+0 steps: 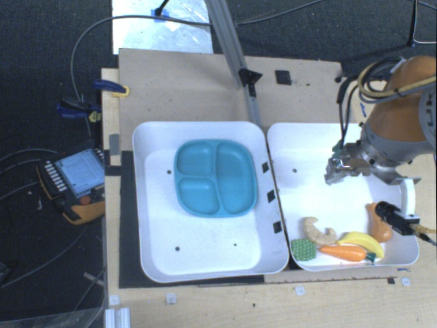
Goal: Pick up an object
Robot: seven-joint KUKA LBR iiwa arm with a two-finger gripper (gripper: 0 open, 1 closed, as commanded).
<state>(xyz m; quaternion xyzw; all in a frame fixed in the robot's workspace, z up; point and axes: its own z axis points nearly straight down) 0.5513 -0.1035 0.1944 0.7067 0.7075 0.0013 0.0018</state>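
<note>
My gripper (pixel 339 171) hangs over the upper right part of the right bin (pixel 300 142), with nothing seen in it. The toy foods lie well below it along the bin's front edge. They are a green piece (pixel 304 249), a beige piece (pixel 318 231), an orange carrot (pixel 343 253) and a yellow banana (pixel 362 240). A brown-orange object (pixel 379 228) sits at the right wall, partly hidden by the robot's own parts.
The left bin (pixel 153 251) holds a blue divided plate (pixel 216 178). A grey pole (pixel 229 33) slants across the bench behind the bins. Clamps and a handheld device (pixel 74 180) lie off the bench to the left.
</note>
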